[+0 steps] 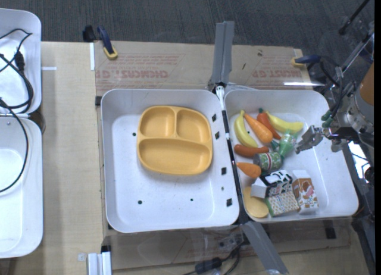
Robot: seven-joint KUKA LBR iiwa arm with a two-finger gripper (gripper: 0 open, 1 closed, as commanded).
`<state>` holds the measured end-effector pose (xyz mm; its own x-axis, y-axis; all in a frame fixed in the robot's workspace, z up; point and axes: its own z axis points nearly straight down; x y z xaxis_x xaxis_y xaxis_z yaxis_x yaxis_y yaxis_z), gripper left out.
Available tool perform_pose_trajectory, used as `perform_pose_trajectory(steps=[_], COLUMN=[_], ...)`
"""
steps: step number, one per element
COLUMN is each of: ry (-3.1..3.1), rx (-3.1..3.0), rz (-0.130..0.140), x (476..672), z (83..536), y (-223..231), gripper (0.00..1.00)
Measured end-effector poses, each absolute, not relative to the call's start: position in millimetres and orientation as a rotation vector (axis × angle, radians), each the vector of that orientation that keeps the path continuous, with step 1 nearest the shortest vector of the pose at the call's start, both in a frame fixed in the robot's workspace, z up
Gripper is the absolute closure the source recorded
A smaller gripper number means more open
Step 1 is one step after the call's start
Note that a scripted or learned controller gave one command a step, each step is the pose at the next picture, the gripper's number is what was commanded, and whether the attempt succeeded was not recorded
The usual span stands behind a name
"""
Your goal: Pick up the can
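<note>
Grey arm low from right | claw (309, 137) beside can (269, 161) | grip state unclear

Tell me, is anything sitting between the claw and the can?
In the camera view, only a green bottle lies between the gripper and the can.

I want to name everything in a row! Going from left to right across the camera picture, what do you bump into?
Yellow divided plate in the left bin → bananas → green can → juice carton → end effector.
</note>
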<state>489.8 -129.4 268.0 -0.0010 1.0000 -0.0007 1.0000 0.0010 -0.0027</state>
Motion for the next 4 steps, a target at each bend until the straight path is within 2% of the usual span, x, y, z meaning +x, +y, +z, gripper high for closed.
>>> perform_pose_trajectory(steps=[1, 2, 3, 4], ry=[-2.199, -2.098, -2.093, -2.132], rx=[-2.239, -2.337, -2.341, -2.307], rz=[0.005, 0.001, 0.002, 0.005], x=[510.4, 485.8, 486.2, 568.9], z=[190.0, 101.6, 110.1, 268.2], y=[-90.4, -105.8, -106.4, -50.8], gripper=[0.0, 0.0, 1.0, 1.0])
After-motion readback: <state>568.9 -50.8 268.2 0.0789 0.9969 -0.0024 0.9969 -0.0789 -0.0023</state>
